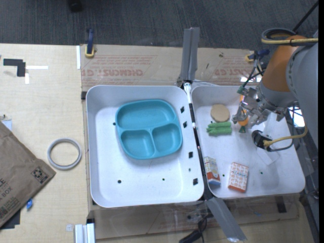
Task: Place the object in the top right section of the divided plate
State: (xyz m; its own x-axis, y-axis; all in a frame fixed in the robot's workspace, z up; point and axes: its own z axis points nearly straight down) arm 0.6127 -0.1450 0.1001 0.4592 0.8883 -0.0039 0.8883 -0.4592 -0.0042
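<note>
While our gripper [245, 116] hangs in the right bin [283, 184], apparently clasping a small orange object [241, 119], the blue divided plate [148, 128] sits well to its left.

Bench [40, 110]: pale wood surface, viewed from above at a slant. Two shallow white bins sit on it side by side, touching along their inner edges: left bin [101, 176], right bin [283, 178]. A sheet of brown printed cardboard [131, 65] lies flat under the far edges of both bins. Left of the bins, directly on the wood: a ring of tape [64, 153], lying flat (well apart from the left bin). Just beyond it, at the bench's left edge, a brown cardboard box [17, 178], partly out of view. Black tape marks [15, 66] are stuck near the far left corner.
</note>
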